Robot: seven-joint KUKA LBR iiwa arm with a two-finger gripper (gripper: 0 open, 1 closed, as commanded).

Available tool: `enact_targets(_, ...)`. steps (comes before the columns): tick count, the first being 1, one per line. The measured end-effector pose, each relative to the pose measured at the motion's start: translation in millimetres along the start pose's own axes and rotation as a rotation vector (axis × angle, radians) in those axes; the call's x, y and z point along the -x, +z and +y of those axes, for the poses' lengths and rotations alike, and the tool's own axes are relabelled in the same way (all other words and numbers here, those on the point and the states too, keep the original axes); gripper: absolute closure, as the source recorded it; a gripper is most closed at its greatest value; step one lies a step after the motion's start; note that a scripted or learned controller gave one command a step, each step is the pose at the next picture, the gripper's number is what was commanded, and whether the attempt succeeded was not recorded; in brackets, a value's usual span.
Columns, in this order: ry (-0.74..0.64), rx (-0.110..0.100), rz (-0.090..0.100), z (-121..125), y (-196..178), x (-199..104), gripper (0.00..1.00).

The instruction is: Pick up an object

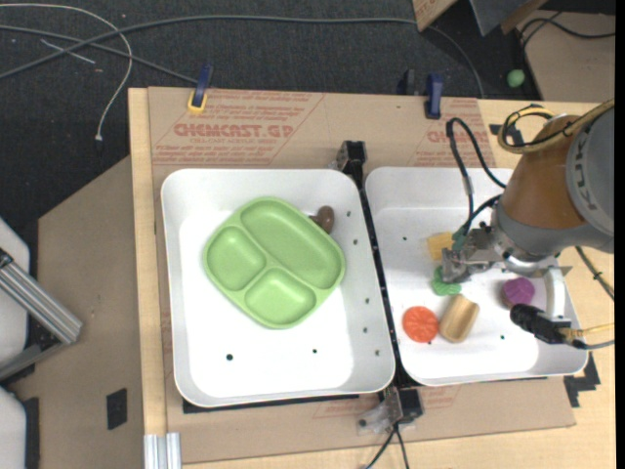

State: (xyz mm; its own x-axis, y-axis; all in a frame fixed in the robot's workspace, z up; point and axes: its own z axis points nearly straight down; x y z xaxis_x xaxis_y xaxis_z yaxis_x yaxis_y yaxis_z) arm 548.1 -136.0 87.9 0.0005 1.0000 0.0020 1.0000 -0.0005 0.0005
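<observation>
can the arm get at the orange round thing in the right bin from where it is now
Probably yes. The orange round piece lies bare in the right bin, just left of the tan cylinder, nothing on top. The gripper hovers close above it.

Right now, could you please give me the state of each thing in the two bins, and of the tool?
green divided tray: lying flat in the left bin, compartments up.
small brown object: resting against the tray's far rim.
orange round piece: lying loose in the right bin.
tan cylinder: on its side beside the orange piece.
purple object: lying loose, ungrasped.
green piece: under the tool.
tool: lowered over the green piece.
</observation>
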Motion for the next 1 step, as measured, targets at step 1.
enact_targets(1, 0.000, 0.004, 0.000, 1.3, -12.4, 0.0, 1.00)
